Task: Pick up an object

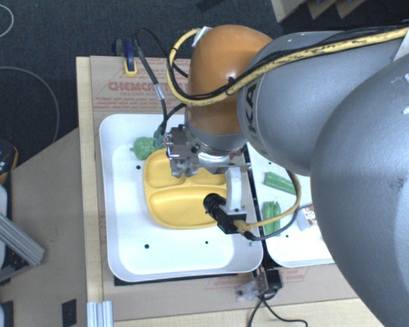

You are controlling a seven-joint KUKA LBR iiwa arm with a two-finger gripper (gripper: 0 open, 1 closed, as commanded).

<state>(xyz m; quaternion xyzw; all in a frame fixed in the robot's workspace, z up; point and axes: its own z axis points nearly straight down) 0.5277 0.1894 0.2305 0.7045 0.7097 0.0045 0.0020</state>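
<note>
The arm (307, 114) reaches in from the right and bends down over the left bin (123, 203), its orange band directly above the wrist. The tool (180, 162) sits low on the upper edge of a yellow dish (177, 206). A green piece (144, 147) lies just left of it, two more green pieces (279, 181) in the right bin.

Left bin (123, 203): bare white floor is lying open along the left side and across the lower part of the frame.
Bin centre: a yellow dish (180, 206) is taking up the middle.
Upper left of dish: a green object (144, 147) is sitting against it.
Right half: the arm (313, 114) is overhanging both bins, blocking access from above.
Right bin (293, 251): green pieces (279, 181) are lying near the divide.
</note>
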